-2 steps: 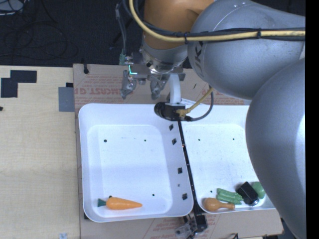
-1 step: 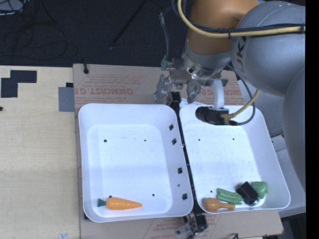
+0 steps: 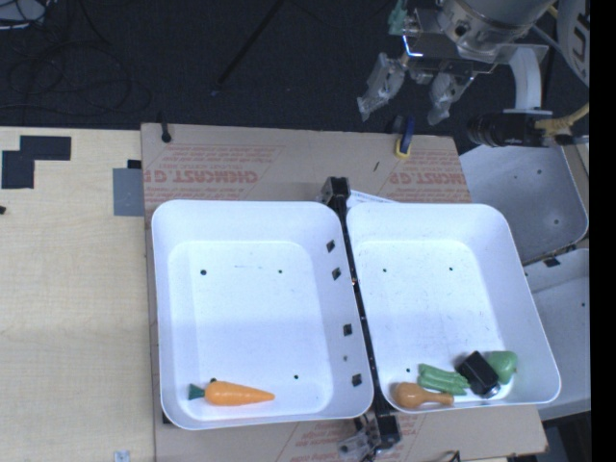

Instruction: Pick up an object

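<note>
Nothing lifted yet: hand up beyond the bins' far edge, fingers spread and bare, carrot lying in the left bin's near corner, small toy cluster in the right bin's, whole pick left.

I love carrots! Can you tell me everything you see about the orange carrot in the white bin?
The carrot looks like a plastic toy: smooth and bright orange, with a small dark green stub at its thick end. It lies flat on its side near the front edge of the left bin, green end pointing left and thin tip pointing right. It rests on the bin's white floor, apart from the other things, and the gripper is high up, far from it.
</note>
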Robot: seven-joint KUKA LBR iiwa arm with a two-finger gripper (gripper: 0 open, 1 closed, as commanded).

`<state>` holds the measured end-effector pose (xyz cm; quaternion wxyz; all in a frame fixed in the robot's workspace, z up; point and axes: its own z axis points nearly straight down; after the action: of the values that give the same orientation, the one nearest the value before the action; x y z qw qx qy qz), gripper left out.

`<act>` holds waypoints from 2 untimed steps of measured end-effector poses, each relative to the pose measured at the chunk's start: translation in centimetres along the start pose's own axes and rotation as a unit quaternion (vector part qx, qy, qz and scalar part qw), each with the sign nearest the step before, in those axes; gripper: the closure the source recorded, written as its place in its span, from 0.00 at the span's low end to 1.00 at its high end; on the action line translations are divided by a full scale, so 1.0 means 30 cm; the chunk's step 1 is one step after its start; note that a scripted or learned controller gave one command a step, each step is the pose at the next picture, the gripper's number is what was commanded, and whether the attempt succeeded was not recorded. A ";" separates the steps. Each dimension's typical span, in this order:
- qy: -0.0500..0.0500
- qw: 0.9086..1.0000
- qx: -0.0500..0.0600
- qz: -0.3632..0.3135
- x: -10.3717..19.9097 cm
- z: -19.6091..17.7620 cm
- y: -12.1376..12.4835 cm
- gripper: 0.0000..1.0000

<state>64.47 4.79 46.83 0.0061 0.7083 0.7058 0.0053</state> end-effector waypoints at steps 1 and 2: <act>0.000 1.000 0.005 0.000 -0.115 -0.250 0.001 0.00; 0.000 1.000 0.012 -0.004 -0.104 -0.260 0.003 1.00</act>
<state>64.42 1.68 54.64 -0.0021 0.7056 0.7086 -0.0032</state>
